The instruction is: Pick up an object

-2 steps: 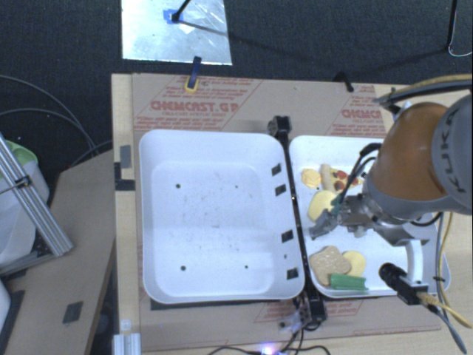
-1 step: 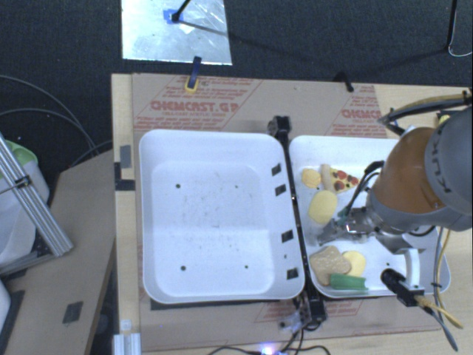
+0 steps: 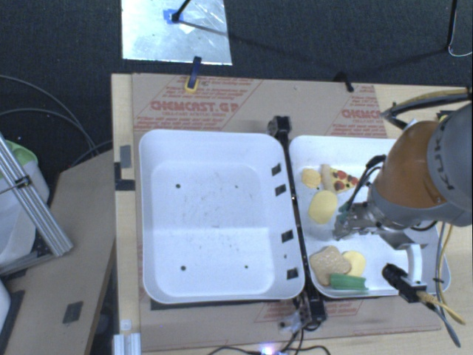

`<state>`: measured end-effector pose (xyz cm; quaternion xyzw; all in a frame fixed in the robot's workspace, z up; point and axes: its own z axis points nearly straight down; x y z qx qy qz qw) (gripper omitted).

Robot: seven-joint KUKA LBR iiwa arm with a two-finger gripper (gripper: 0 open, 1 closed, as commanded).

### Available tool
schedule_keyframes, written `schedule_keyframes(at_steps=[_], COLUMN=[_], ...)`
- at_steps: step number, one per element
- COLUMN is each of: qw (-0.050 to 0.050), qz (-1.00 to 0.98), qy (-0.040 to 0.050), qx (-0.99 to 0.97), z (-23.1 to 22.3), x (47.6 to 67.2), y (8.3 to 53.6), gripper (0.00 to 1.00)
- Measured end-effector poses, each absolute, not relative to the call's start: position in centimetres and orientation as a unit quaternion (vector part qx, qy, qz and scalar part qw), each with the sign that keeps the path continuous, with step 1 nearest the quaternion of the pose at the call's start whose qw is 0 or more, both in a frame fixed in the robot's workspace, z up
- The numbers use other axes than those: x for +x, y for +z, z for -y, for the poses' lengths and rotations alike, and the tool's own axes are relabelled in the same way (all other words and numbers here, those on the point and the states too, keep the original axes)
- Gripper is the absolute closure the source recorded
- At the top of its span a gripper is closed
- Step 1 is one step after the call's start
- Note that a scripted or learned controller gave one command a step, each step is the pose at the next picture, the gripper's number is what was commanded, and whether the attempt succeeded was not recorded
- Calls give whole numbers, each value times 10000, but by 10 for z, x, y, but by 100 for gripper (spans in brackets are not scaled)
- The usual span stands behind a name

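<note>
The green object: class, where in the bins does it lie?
In the camera view, the green object lies in the right bin, at its near edge, touching the tan bread-like piece and just below a yellow piece.

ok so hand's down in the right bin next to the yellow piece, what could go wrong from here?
1. The hand sits at the edge of the yellow lemon-like piece, not over it; closing may nudge it aside and miss.
2. Items are crowded: the bread slice, green piece and pizza-like piece lie close by, so a grasp could bump or drag a neighbour.
3. All of it lies near the right bin's left wall, leaving little room.
</note>
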<state>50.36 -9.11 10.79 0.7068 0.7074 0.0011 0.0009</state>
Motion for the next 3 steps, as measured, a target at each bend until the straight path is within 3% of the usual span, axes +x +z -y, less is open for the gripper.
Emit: schedule_keyframes(at_steps=[1, 2, 3], qw=[10, 58, 12], qz=[-7123, -7109, -7114], qy=[50, 94, 41], qx=[7019, 7032, 7027], z=[-11, -59, -140], x=[488, 505, 524], y=[189, 377, 408], gripper=[100, 100, 100])
